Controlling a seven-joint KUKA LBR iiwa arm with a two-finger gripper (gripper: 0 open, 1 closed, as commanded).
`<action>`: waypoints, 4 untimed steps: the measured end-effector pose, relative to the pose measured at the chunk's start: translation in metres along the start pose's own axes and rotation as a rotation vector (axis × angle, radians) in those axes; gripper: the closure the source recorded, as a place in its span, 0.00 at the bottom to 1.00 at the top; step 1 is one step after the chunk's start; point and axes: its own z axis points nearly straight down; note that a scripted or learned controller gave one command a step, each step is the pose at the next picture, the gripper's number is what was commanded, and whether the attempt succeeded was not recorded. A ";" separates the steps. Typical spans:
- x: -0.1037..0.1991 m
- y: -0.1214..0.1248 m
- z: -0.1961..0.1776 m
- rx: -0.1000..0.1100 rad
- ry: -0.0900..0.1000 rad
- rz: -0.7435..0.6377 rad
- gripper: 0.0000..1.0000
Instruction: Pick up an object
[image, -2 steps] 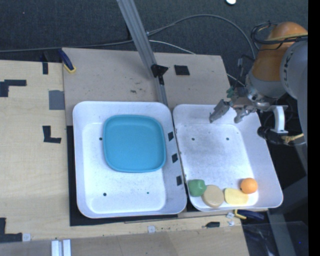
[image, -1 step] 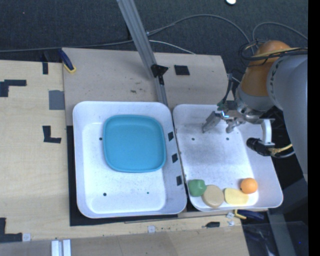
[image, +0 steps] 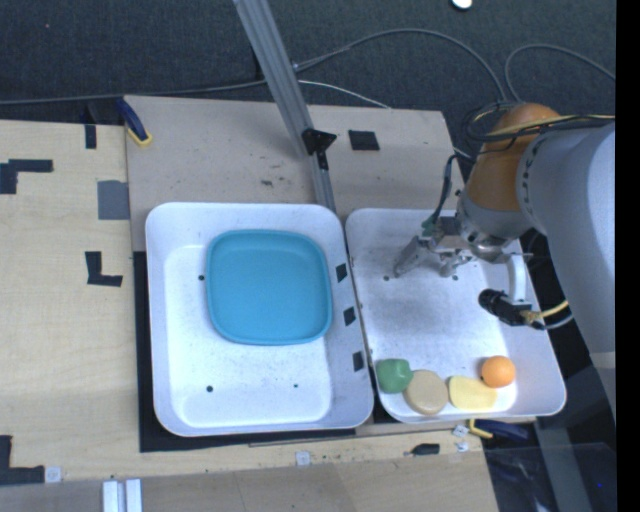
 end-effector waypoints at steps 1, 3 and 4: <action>0.000 0.001 -0.013 -0.003 -0.001 0.000 1.00; 0.009 0.008 -0.131 -0.006 -0.001 0.001 1.00; 0.009 0.008 -0.152 -0.003 0.000 0.001 1.00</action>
